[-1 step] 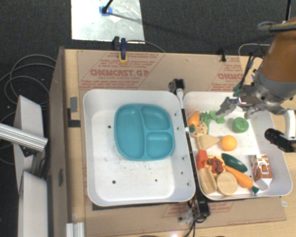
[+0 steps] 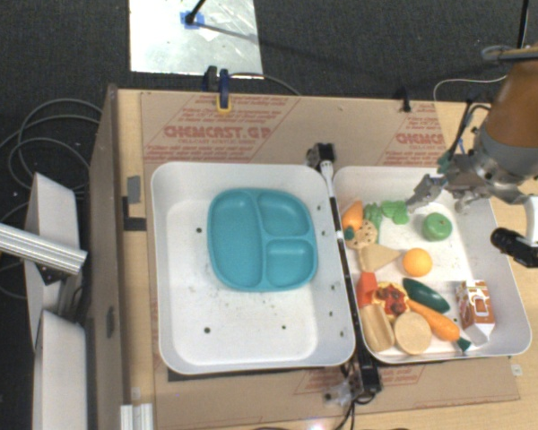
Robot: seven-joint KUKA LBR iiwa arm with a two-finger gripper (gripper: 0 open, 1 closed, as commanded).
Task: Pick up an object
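My gripper (image 2: 445,199) hangs over the far part of the right bin (image 2: 500,280), fingers spread open with nothing between them. Just below it lies a green round fruit (image 2: 437,227). To its left sits a green leafy piece (image 2: 390,211). An orange (image 2: 417,262), a pale cheese wedge (image 2: 377,256), a dark green cucumber (image 2: 426,294), a carrot (image 2: 436,323), a round cracker (image 2: 412,334) and a small carton (image 2: 475,305) lie nearer the front of the same bin.
The left bin (image 2: 184,276) holds a teal divided plate (image 2: 262,240). More toy food, yellow and orange (image 2: 357,222), crowds the right bin's left wall. Cardboard lies under both bins, with cables off to the left.
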